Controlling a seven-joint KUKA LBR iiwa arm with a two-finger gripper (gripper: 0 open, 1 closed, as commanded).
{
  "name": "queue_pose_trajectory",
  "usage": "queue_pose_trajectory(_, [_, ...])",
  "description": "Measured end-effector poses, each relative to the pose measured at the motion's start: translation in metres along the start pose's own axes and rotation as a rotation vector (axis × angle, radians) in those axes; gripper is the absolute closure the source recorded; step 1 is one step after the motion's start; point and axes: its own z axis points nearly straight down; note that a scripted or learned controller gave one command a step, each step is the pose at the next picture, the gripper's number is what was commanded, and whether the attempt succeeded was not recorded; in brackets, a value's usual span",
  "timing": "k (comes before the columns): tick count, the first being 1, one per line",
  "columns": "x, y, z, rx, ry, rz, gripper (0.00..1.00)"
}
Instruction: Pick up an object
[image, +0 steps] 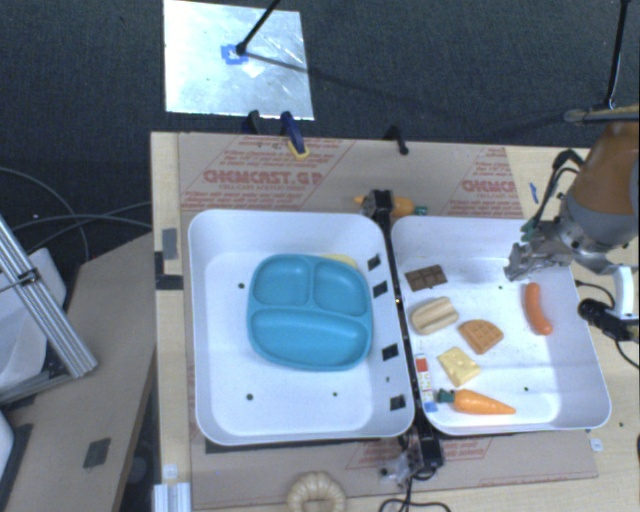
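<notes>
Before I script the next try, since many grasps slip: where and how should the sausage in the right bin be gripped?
Grip the sausage across its middle, coming straight down from above. It lies flat, its long axis running roughly toward the camera, so the fingers should close across the narrow width. It lies apart from the waffle, leaving room either side.

A shiny silver foil sheet (238, 58) is lying beyond the bench. A beige braided ring (316, 493) is sitting at the front edge. Blue-handled clamp (292, 133) is gripping the brown cardboard sheet (270, 172).
</notes>
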Motion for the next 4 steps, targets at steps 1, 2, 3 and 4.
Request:
queue_pose_trajectory(1, [-0.004,0.004,-0.065,-0.003,-0.001,-0.004,1.0])
queue_pose_trajectory(2, [-0.004,0.005,-0.082,0.001,0.0,-0.004,1.0])
queue_pose_trajectory(3, [0.042,-0.001,-0.088,0.004,0.002,-0.009,1.0])
queue_pose_trajectory(4, [0.09,-0.02,-0.077,0.007,0.004,-0.009,1.0])
